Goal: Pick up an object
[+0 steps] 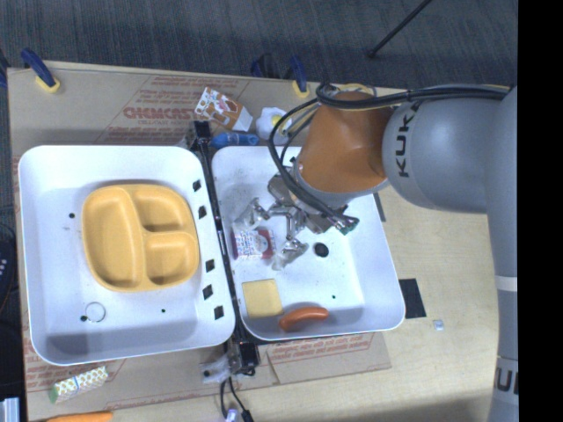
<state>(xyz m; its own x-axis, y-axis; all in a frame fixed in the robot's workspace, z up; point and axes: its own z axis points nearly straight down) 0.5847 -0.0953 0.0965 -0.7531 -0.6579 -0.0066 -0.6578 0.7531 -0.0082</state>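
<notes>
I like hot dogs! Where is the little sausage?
The sausage lies in the right bin, against its near wall, just below and right of the yellow square.

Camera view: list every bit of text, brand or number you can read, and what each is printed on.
"KU": black letters on the grey arm, rest cut off by the orange band.
Red print on the cardboard sheet: too blurred to read.
Small packet in the right bin: print unreadable.

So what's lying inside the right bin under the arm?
In the right bin: a yellow block, an orange sausage-shaped piece and a red-and-white packet beside the gripper. The arm covers the bin's upper part.
</notes>
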